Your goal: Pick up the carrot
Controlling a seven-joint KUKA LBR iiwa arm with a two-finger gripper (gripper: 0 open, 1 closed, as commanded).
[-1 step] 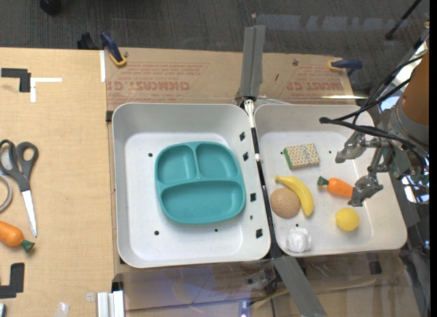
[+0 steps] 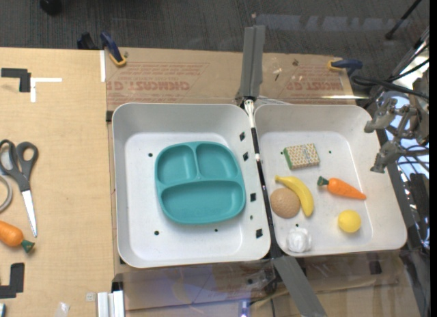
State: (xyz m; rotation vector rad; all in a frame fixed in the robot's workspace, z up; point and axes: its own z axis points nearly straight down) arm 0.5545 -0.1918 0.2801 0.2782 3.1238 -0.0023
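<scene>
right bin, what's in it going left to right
potato → banana → carrot → lemon; cracker and white lump left out, their spans overlap the banana's.

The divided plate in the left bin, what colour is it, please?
Teal, the divided plate, in the camera view.

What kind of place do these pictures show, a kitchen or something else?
Probably a robotics lab, not a kitchen: two white bins on a cardboard-covered bench over office carpet, toy food such as a carrot, and cabled equipment at the right.

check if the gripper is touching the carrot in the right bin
Apart. The camera view shows the gripper at the bin's right rim, with bare white floor between it and the carrot.
</scene>
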